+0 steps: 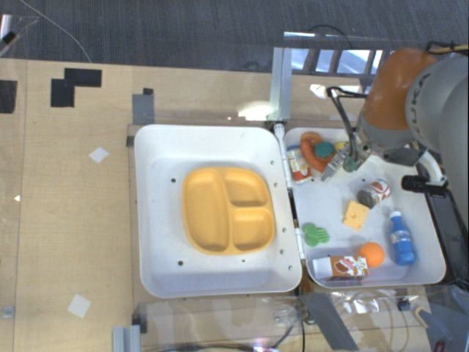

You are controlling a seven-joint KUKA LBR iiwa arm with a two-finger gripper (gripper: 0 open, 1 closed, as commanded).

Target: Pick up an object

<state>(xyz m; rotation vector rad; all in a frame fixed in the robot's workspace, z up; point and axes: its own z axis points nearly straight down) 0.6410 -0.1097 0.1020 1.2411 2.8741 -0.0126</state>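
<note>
My gripper (343, 164) hangs over the back part of the right bin (429, 270), below the grey arm with its orange band (392, 86). Just left of it lie a teal round toy (323, 151), an orange-red curved piece (314, 147) and a small red-and-white packet (297, 164). Toward the front from the gripper are a small brown-and-white can (374, 192) and a yellow cheese wedge (356, 215). I see nothing gripped.
The right bin also holds a blue bottle (401, 237), an orange (372, 255), a brown carton (346, 267) and a green toy (315, 234). The left bin (157, 196) bears a yellow divided plate (227, 210). A metal post (281, 86) stands behind the bins.
</note>
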